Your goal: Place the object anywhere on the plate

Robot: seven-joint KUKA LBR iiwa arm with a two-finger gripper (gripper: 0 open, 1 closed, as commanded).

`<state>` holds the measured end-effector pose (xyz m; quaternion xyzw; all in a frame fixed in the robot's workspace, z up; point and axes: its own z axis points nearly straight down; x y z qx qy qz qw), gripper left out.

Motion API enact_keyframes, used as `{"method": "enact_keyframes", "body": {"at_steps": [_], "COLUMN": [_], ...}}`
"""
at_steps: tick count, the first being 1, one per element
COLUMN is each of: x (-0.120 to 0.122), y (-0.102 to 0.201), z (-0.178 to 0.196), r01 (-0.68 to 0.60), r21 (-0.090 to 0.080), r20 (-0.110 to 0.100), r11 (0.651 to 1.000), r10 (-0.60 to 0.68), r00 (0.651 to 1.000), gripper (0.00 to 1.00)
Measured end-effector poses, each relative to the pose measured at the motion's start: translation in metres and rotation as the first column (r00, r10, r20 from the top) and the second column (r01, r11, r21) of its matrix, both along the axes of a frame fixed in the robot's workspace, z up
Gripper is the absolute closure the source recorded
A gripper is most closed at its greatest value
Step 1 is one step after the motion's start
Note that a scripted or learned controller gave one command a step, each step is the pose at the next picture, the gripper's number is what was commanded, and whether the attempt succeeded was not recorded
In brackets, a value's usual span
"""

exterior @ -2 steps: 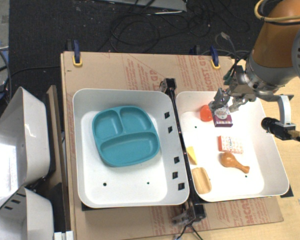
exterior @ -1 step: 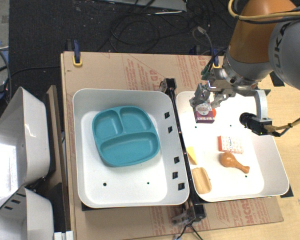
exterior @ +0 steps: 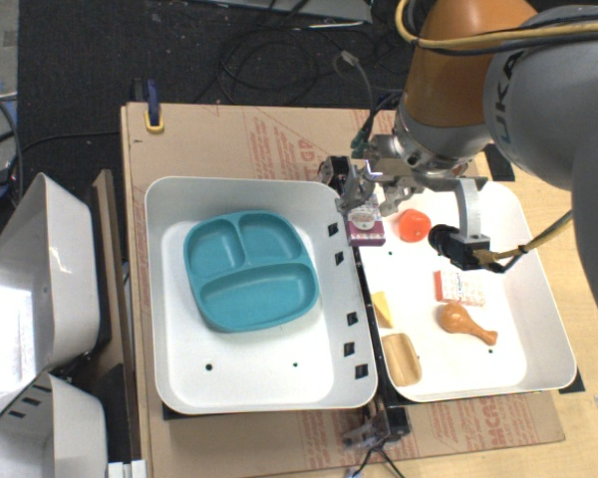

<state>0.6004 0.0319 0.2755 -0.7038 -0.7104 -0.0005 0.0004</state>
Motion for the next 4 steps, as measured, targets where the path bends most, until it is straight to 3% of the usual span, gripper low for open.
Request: {"method": "enact_keyframes", "body": {"at_steps": [1,3,4], "x": [0.001,0.022,0.022], "y": [0.052,0.144,0.141], "z": [-0.021,-0.026,-0.025], "r01": [0.001,0.002,0.006], "r21": [0.000,-0.001,-0.002], "r20": [-0.003,0.002,0.000], "r11": [1.000,1.000,1.000], "r10": [-0.001,-0.002,-0.006], "r00": [1.000,1.000,1.000], "gripper": [1.00,1.00,0.00]}}
